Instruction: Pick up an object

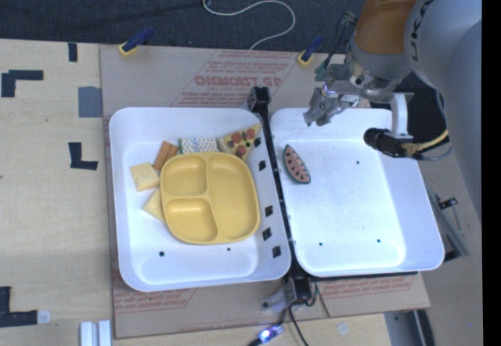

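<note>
1. Watermelon-slice toy (297, 163), a small flat wedge with a pinkish-red face, dark seeds and a darker rind edge, lies alone in the upper-left part of the right white bin (407, 246), close to the divider between the bins, just right of centre in the frame.
2. Judging by its look, it is light, rigid plastic or foam, smooth and not fragile; lying flat, it offers little height, so a pinch across its narrow width near the middle seems the surest hold.
3. Above it and to the right, the hand (321, 114) hangs over the bin's upper rim, apart from the slice and holding nothing visible; whether its fingers are spread or closed I cannot tell.
4. In the left white bin (129, 258) sits a yellow plastic divided plate (210, 197), glossy, with rounded corners, and small toy food pieces (156, 168) are tucked along its upper and left sides.
5. Both bins rest on brown cardboard (227, 78) over the pale wooden worktop (47, 219).
</note>
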Controlling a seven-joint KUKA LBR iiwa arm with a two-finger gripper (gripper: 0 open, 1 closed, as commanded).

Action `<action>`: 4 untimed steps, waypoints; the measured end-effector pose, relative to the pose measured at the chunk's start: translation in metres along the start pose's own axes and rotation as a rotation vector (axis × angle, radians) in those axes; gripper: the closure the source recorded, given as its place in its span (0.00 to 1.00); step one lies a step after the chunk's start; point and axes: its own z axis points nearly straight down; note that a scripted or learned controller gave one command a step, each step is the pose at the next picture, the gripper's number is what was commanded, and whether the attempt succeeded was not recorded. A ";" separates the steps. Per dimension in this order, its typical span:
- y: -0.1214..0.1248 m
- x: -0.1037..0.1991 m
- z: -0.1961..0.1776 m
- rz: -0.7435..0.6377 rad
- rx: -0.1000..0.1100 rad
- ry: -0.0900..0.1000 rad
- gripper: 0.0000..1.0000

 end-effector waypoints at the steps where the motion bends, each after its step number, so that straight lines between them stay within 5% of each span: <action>1: -0.033 0.055 0.008 -0.001 0.002 0.000 1.00; 2: -0.055 0.079 0.018 0.001 0.003 -0.001 1.00; 4: -0.045 0.071 0.002 0.002 -0.002 -0.001 1.00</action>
